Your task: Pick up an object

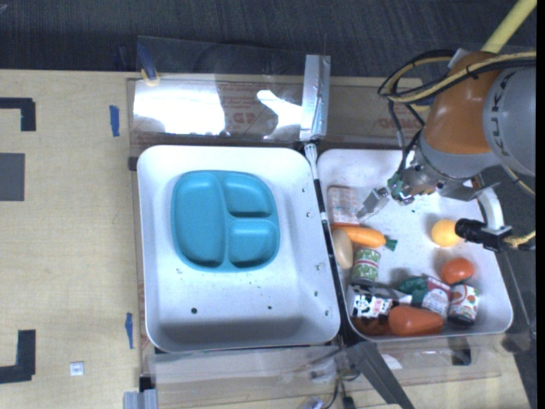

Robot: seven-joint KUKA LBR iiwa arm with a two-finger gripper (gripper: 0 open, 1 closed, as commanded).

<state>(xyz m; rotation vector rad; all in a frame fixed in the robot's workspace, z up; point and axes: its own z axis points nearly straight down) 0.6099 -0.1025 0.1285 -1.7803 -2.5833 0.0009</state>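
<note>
I see open white floor in the upper middle of the right bin point(502, 301), between the packet point(345, 203) at its left wall and the yellow ball point(445, 233), and my end effector point(383, 196) hangs over that gap. Lower down the way is crowded: the carrot point(362, 236), the green can point(366, 265), the red tomato point(457, 270) and a row of small items along the near wall lie close together. The left bin point(221, 313) has bare floor around the blue divided tray point(226, 220), widest toward its near edge.
</note>
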